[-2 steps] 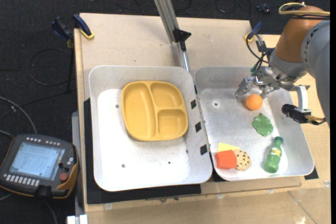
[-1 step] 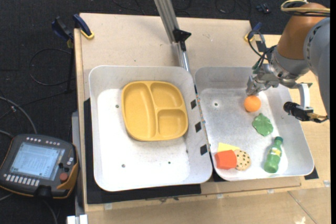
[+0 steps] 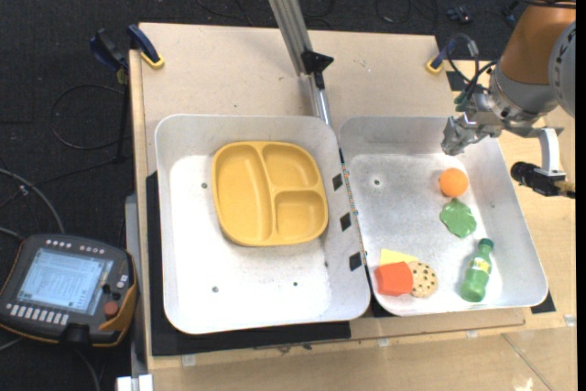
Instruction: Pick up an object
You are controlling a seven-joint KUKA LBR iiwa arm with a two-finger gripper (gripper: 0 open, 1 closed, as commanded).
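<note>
Hand (image 3: 455, 138) hovers just above the orange ball (image 3: 452, 183), likely lining up a pick; can't tell its opening. Green leaf (image 3: 457, 219) and bottle (image 3: 475, 272) sit below the ball, loose, same bin (image 3: 396, 181).

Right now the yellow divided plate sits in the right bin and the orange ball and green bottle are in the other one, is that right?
Not quite. The camera view shows the yellow divided plate in the left bin; the orange ball and green bottle are in the other one, the right bin.
</note>
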